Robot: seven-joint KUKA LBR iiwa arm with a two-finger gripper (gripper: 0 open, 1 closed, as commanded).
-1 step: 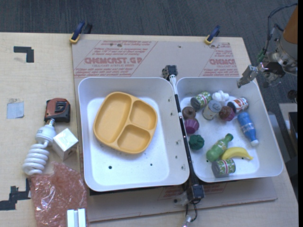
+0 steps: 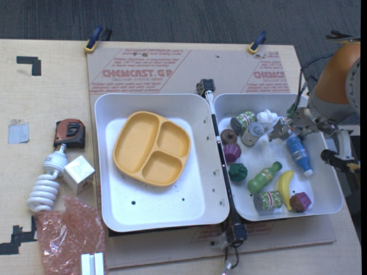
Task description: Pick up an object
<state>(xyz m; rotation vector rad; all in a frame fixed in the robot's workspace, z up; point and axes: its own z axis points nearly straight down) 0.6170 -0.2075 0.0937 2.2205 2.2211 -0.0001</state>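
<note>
- Highest over the bench, and so closest to the lens, is the arm [image 2: 338,79] with its orange band; it enters from the right and reaches down into the right bin [image 2: 335,204].
- At its end, the gripper [image 2: 282,129] sits low among the clutter at the back of that bin. You cannot tell from this angle whether it is open or closed, and nothing can be seen held in it.
- Just beside it lie the blue bottle [image 2: 299,154], a silver-topped can [image 2: 254,133] and a white lump [image 2: 266,117]; any of these could be the target.
- Further out in the same bin you have a green bottle [image 2: 264,177], a banana [image 2: 285,185] and a purple piece [image 2: 231,152].
- Left of that, the left bin [image 2: 114,211] carries a yellow divided plate [image 2: 152,148].
- Judging by this, the approach is made, but the grasp is unconfirmed and the lift is not yet done.
</note>
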